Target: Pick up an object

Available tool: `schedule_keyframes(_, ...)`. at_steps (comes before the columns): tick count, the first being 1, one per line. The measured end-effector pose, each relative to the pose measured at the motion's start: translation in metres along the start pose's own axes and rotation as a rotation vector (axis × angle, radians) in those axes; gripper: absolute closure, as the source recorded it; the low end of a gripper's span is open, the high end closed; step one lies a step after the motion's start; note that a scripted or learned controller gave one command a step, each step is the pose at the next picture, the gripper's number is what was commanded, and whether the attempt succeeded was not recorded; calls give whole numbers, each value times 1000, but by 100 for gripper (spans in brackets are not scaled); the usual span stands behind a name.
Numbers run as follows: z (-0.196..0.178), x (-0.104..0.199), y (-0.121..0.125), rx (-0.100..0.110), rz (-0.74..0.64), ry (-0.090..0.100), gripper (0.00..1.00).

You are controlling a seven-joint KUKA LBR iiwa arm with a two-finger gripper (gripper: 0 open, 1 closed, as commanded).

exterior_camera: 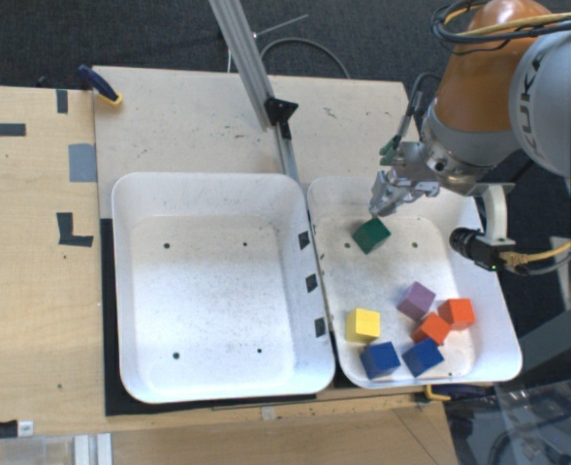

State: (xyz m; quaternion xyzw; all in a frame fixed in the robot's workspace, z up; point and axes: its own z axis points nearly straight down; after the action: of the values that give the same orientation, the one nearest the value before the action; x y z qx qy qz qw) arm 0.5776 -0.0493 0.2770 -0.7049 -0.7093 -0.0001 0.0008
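Note:
My gripper (pixel 386 204) hangs over the far part of the right bin (pixel 507 354). Directly beneath its tip is a dark green cube (pixel 370 234), tilted; whether it touches the gripper or rests on the bin floor I cannot tell. At the near end of the same bin lie a yellow cube (pixel 365 324), a purple cube (pixel 417 299), two orange cubes (pixel 457 312) (pixel 433 328) and two blue cubes (pixel 381 358) (pixel 424 356).
The left bin (pixel 122 201) stands beside the right one, and their rims meet near the middle. A slanted metal pole (pixel 241 46) crosses the bench behind the bins. A blue and yellow clamp (pixel 101 83) lies at the far left.

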Motion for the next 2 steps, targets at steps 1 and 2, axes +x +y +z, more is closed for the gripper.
schedule_keyframes(1,0,50,-14,1,0,0,100)
schedule_keyframes(2,21,97,-33,4,1,0,100)
